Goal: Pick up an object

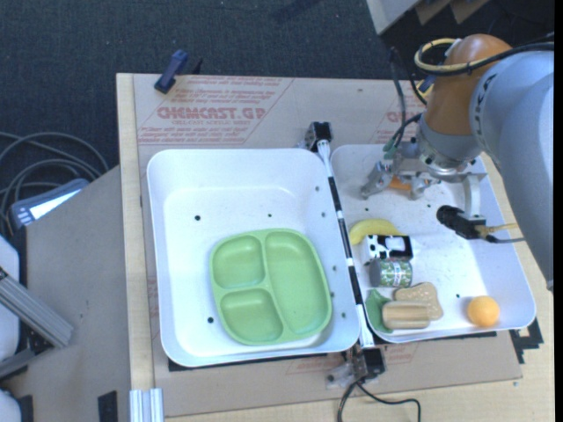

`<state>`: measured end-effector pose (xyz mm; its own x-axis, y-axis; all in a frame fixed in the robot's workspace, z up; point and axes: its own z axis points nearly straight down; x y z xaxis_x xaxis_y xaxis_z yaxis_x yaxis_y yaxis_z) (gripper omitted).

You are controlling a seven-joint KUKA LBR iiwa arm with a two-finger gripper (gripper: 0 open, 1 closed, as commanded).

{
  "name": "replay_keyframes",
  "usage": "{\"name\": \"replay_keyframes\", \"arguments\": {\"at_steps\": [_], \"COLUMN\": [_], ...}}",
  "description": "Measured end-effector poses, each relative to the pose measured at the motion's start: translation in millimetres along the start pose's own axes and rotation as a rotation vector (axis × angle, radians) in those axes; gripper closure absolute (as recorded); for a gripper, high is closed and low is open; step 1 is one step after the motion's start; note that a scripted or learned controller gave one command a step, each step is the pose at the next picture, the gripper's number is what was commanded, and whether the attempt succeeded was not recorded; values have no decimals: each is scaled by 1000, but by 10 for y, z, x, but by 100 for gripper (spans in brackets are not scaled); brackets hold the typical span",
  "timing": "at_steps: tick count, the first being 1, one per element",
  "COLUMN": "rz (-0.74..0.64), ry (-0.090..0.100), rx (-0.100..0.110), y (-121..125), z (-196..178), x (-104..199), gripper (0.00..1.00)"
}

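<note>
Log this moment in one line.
gripper: right white bin, far end | held: nothing visible | green divided plastic plate: left white bin

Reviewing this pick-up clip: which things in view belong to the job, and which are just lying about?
Job, likely, in the right bin with the gripper:
banana, green can, bread roll, orange ball.

Lying about:
green divided tray in the left bin, blue object beyond the bins.
</note>
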<state>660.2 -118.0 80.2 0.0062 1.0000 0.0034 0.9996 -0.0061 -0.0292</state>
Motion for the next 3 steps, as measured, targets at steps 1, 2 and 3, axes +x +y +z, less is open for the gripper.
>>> {"name": "replay_keyframes", "arguments": {"at_steps": [1,2,3], "rz": [-2,-4,-6], "ry": [-1,-5,-6], "rx": [-9,-25,-33], "y": [16,53,42], "z": [-10,-46,-1199], "x": [-311,-841,-999], "gripper": [0,0,0]}}
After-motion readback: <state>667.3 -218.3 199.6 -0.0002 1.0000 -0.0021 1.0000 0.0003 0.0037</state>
